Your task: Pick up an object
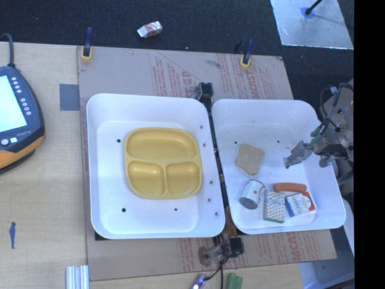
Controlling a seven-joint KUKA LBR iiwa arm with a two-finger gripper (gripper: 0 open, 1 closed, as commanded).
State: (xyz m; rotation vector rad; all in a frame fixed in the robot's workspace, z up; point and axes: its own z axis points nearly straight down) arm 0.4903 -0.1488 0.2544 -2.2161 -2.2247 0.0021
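The right bin (264,110) holds several small objects. A tan bread-like slice (249,159) lies near its middle. A silver can (251,194) lies on its side at the front. An orange-red sausage (290,188) sits beside a green-and-white carton (274,206) and a blue-and-white packet (299,205). My gripper (299,155) reaches in over the bin's right side, above the floor and right of the bread slice, with nothing seen in it.
The left bin (102,161) holds a yellow three-compartment tray (162,162). A teach pendant (18,119) lies at the bench's left edge. Clamps (206,91) join the bins at back and front. A crumpled wrapper (150,29) lies on the dark floor beyond.
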